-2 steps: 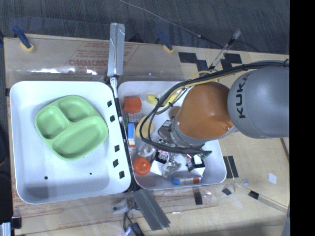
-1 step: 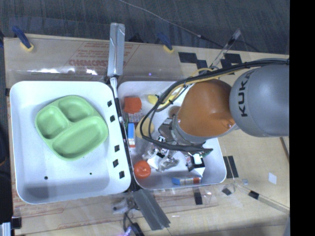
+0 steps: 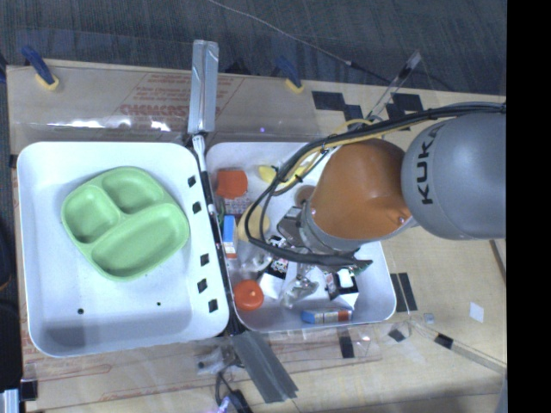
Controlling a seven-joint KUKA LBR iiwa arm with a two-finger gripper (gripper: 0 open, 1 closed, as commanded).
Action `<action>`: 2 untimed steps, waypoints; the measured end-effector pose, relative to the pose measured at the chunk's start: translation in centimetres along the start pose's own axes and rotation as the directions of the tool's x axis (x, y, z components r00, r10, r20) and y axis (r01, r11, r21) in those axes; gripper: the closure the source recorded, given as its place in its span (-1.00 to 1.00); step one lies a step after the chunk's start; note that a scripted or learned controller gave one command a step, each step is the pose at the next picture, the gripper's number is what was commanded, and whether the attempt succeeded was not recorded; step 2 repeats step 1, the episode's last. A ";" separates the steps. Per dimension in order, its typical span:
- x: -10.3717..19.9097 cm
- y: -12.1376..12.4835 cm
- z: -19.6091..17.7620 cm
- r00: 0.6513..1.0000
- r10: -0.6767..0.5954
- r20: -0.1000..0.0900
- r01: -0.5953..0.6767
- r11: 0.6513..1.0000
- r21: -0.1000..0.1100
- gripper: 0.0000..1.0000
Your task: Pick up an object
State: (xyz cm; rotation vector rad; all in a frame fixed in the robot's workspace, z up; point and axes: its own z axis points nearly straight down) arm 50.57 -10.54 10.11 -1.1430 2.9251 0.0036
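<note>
My gripper (image 3: pixel 300 287) hangs low in the right bin (image 3: pixel 379 304), under the orange wrist band, near the bin's front middle. Close to its left lies a small red-orange round object (image 3: pixel 249 296). A pen-like stick with a blue and a red end (image 3: pixel 325 316) rests just in front of it by the front wall. Farther back, an orange block (image 3: pixel 231 182) and a yellow item (image 3: pixel 268 174) sit near the far wall. A blue and white tube (image 3: pixel 229 235) lies along the left wall. The arm hides the bin's middle.
The left bin (image 3: pixel 39 299) holds a green divided plate (image 3: pixel 125 220). A grey metal divider (image 3: pixel 203 93) stands between the bins at the back. Black cables (image 3: pixel 258 209) loop from the arm over the right bin.
</note>
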 end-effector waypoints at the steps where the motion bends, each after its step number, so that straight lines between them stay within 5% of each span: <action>1: -1.3 -0.7 0.9 0.999 0.053 0.000 -0.053 0.999 0.002 -1.00; 2: -1.3 -0.7 0.9 0.999 0.053 0.000 -0.053 0.999 0.002 -1.00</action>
